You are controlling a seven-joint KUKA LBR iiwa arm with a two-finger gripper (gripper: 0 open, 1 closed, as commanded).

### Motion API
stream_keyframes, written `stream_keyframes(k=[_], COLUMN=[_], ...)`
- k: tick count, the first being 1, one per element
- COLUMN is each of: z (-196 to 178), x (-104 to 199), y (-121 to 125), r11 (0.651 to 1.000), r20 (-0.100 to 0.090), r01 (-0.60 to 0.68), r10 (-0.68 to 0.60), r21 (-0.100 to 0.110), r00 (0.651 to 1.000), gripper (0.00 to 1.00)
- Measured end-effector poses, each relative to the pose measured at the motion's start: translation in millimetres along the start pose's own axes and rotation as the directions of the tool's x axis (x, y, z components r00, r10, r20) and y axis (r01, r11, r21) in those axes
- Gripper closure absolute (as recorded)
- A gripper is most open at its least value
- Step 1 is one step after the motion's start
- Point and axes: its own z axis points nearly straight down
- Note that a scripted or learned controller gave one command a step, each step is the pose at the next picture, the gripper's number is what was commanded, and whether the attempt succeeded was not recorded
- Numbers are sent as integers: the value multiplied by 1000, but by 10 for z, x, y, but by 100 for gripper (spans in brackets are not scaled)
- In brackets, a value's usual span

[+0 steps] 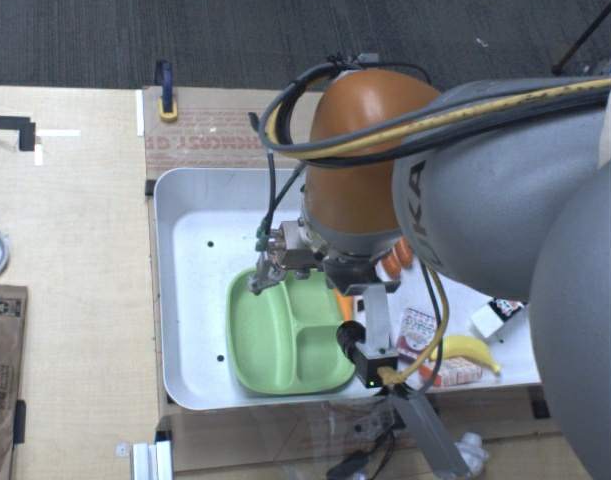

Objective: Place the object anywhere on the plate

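Light is even and fairly bright, coming from overhead. The white bin (pixel 185 268) looks slightly washed out along its rim, and the orange band (pixel 370 138) on the arm carries a soft sheen. Shadows are faint and short, darkest under the wrist over the green plate (pixel 275 348). The big grey arm (pixel 525 218) near the lens looks soft; the tabletop (pixel 65 188) stays reasonably sharp.

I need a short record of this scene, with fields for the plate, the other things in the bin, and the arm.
plate: green divided plate, lying in the white bin
arm: grey with orange band, over the plate's upper right part
right of plate: banana, small printed packet, white and black item
orange item: partly hidden beside the arm
jaws: state not visible
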Motion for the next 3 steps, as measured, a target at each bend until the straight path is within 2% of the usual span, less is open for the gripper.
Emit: stream_keyframes(k=[3], z=[0], x=[0], y=[0], r11=[1000], r20=[0], r01=[0], r10=[0], r21=[0], r00=[1000], gripper=[0])
